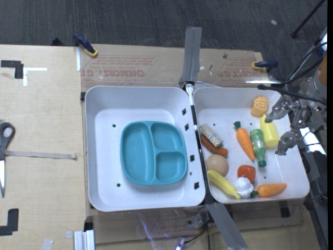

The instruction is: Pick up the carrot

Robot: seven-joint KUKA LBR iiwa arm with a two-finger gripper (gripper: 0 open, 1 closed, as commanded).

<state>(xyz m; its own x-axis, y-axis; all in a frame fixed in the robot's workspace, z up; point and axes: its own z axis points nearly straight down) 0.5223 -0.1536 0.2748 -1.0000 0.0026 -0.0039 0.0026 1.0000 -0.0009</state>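
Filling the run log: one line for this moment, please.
hand: over right bin's right side | orange carrot with green top: lying mid-bin, ungrasped

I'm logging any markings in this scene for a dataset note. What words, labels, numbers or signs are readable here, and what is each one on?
Brown cardboard sheet behind the two white bins: red printed lettering, seen upside down and mirrored, too blurred to read with confidence.
Same cardboard, right portion: more red print, also illegible.
Green plastic bottle in the right white bin: no label legible.
Nothing else carries readable text.

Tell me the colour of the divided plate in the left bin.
Teal blue; the divided plate shows plainly in the camera view.
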